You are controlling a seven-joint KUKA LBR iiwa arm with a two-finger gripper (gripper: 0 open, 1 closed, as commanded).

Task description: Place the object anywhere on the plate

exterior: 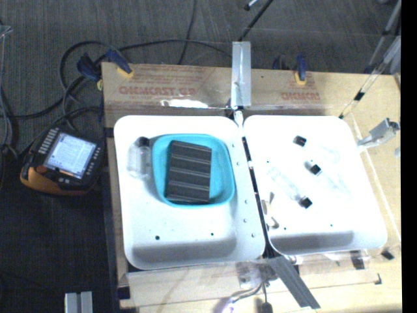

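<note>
Object (pixel 189 171) dark ribbed block | lies on plate (pixel 223 175), long axis up-down | my end effector: cannot tell

No readable text on cardboard (pixel 163 87).

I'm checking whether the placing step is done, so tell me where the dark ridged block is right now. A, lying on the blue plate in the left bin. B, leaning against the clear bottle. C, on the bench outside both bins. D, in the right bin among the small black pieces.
A: the dark ridged block lies flat on the blue plate in the left bin, apart from the clear bottle beside the plate.
</note>
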